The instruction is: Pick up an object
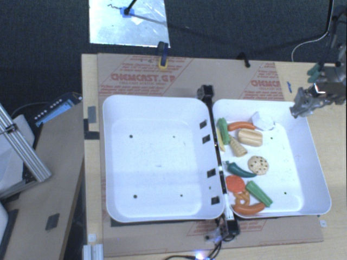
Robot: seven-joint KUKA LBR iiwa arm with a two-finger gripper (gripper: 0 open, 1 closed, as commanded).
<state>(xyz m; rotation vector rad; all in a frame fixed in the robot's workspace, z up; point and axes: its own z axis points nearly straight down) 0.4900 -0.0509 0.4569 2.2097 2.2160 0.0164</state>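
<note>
End effector (301, 109): positioned over the top-right rim of the right bin (312, 161); finger state cannot be determined, nothing visibly held. Toy food items (245, 164) lie below and left of it, along the bin's left side, well apart.

Red "CHEMCAST GP" printing repeats across the brown board (179, 72)
</note>
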